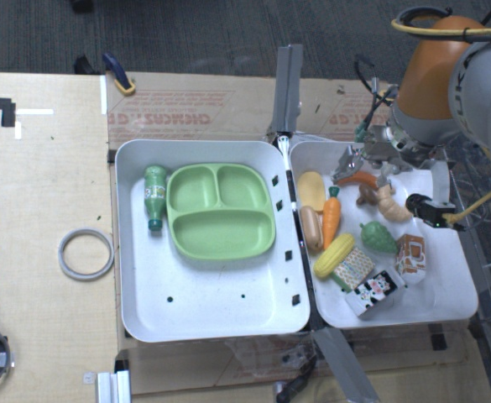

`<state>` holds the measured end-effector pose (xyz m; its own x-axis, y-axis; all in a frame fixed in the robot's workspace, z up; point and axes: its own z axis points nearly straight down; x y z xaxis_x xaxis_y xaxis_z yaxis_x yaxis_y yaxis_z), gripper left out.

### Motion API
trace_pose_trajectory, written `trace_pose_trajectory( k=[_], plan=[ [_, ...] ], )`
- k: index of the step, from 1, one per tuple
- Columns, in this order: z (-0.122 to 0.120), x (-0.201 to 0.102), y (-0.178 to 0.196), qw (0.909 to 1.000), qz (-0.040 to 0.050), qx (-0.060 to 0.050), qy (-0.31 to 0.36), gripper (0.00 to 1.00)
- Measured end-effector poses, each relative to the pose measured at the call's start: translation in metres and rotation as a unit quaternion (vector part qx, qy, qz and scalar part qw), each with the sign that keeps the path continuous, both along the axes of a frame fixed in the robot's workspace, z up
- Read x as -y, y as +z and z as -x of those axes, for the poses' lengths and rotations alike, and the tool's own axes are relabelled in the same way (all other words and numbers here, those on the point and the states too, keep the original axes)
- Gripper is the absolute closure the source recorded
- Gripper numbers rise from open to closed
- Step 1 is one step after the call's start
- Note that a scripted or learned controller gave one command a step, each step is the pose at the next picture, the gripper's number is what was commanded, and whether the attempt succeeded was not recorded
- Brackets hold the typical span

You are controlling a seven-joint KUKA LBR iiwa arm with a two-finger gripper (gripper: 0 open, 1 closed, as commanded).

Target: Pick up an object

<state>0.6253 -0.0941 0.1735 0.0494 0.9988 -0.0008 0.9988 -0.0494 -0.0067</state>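
You're hovering the gripper (354,162) over the right bin (455,305), finger state I cannot tell, nearing the small carrot (331,217), light, rigid, slick: pinching mid-body looks safest.

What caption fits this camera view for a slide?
Gripper poised over toy food in the right bin; green plate in the left.

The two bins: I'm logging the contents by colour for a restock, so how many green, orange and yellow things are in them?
Green: 3, the bottle, the divided plate, the green vegetable
Orange: 1, the carrot
Yellow: 2, the corn cob, the pale yellow piece
Total: 6
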Motion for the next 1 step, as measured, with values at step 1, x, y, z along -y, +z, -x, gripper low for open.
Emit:
trace_pose_trajectory(
  k=[1],
  plan=[
    [0.0405,0.0034,-0.085,0.9921,-0.001,0.001,0.126,0.0]
  ],
)
